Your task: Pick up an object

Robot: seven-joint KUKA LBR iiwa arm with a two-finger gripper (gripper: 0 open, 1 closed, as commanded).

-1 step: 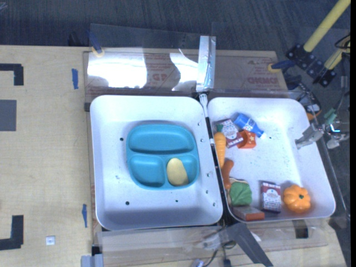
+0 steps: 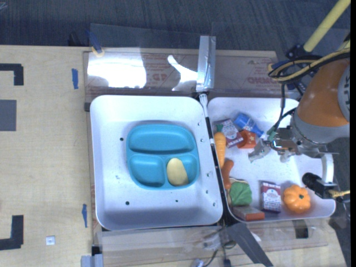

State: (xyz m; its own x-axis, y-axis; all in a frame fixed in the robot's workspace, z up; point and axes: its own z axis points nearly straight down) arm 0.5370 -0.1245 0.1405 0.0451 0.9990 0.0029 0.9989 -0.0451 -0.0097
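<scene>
Two bins (image 2: 105, 204), one arm: gripper (image 2: 260, 149) hangs over the right bin's clutter.
Its fingers stand apart, holding nothing, just beside a blue packet (image 2: 246, 123) and carrot (image 2: 220, 147); a pumpkin (image 2: 296, 198) sits nearer the front rim.

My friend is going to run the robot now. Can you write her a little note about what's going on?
Gripper: over the right bin, holding nothing, near the red and blue packets.
Right bin: carrot by the left wall, green toy, small red box, orange pumpkin.
Left bin: blue divided tray with a yellow potato-like thing in its lower right section.
Done: nothing picked up yet.
Left: grab one thing and lift it.
</scene>
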